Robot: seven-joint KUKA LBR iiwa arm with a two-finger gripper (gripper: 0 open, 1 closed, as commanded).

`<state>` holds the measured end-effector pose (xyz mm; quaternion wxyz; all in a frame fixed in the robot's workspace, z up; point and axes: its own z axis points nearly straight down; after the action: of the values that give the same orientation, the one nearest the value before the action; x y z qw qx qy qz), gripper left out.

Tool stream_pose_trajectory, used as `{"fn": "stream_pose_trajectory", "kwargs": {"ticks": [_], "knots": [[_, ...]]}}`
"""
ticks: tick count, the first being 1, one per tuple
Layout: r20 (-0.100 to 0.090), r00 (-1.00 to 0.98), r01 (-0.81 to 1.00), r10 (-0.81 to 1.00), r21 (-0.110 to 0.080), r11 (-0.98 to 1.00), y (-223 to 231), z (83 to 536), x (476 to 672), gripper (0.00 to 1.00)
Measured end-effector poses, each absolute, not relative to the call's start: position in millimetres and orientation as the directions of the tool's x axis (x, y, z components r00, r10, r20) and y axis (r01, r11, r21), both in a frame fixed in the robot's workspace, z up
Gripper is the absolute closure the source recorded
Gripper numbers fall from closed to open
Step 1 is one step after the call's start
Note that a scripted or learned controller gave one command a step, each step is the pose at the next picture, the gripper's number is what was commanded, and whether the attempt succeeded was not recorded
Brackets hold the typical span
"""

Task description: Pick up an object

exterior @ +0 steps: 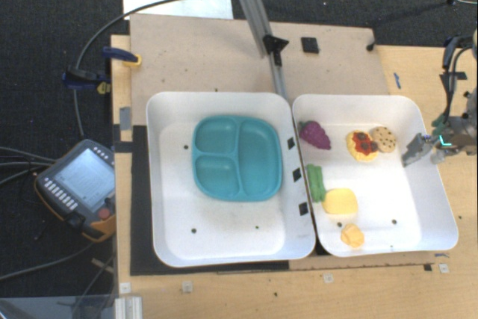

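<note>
Brown cookie [385,138] lies left of fingers [413,151] (apart).

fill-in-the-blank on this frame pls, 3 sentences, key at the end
1. The teal tray lies in the ____ bin.
2. The purple grapes lie in the ____ bin.
3. The cookie touches a red and ____ toy.
4. The gripper sits at the right bin's ____ edge.

Missing words: left; right; yellow; right

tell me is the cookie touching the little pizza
Touching: in the camera view the cookie sits against the pizza's right edge with no white bin floor between them.
</note>
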<state>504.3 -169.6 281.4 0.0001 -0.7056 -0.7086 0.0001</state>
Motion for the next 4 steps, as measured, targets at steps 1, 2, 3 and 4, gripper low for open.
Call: {"fn": "stream_pose_trajectory", "kwargs": {"ticks": [1, 2, 3, 4], "knots": [[0.0, -0.005, 1.0, 1.0, 0.002, 0.005, -170, 282, 504.8, 0.0], [0.0, -0.001, 1.0, 1.0, -0.001, 0.001, -179, 234, 502.3, 0.0], [0.0, 0.0, 1.0, 1.0, -0.002, 0.0, -189, 184, 500.0, 0.0], [0.001, -0.001, 1.0, 1.0, -0.002, 0.001, -190, 129, 490.1, 0.0]]}}
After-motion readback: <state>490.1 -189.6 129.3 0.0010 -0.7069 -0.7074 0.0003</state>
